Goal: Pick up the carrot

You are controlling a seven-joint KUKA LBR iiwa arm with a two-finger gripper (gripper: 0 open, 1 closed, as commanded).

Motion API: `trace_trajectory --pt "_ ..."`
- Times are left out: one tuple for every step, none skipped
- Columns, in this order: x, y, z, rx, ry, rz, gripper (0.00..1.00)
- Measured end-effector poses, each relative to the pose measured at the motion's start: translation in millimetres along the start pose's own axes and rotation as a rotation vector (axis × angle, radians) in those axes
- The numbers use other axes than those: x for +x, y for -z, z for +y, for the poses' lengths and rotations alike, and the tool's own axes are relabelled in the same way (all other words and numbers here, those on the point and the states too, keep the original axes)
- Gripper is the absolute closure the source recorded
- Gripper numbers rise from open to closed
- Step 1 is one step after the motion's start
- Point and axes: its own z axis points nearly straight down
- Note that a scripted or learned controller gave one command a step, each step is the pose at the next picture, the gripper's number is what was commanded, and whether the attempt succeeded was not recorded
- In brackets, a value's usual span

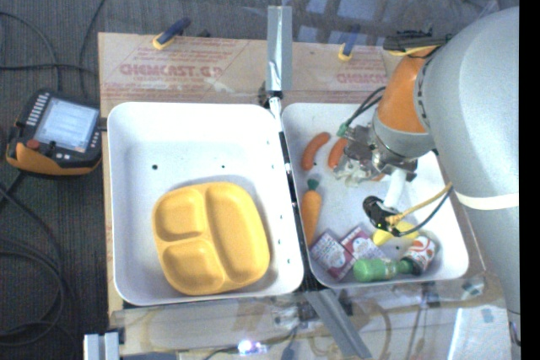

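The carrot (310,213) is orange and tapered, with a small green top pointing to the back. It lies along the left wall of the right bin (451,265). My gripper (357,167) hangs low over the middle of that bin, to the right of the carrot and a little behind it, apart from it. Its tip is lost among wrist hardware and cables. The orange-banded wrist (403,101) rises above it at the right.
Two short orange sausage-like pieces (315,147) (337,152) lie just left of the gripper. A green bottle (380,268), red-and-white packets (335,252) and a small can (422,249) crowd the front of the right bin. The left bin (135,139) holds a yellow divided tray (211,236).
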Motion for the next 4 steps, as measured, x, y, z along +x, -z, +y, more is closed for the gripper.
trace_trajectory --pt "36.1 83.8 -6.4 0.014 -0.688 -0.006 1.00" --pt "-21.6 17.6 -74.4 0.021 -0.531 -0.001 1.00" --pt "5.7 84.0 -55.3 0.015 0.003 0.003 1.00" --pt "28.6 84.4 -121.0 0.018 0.064 0.006 1.00"
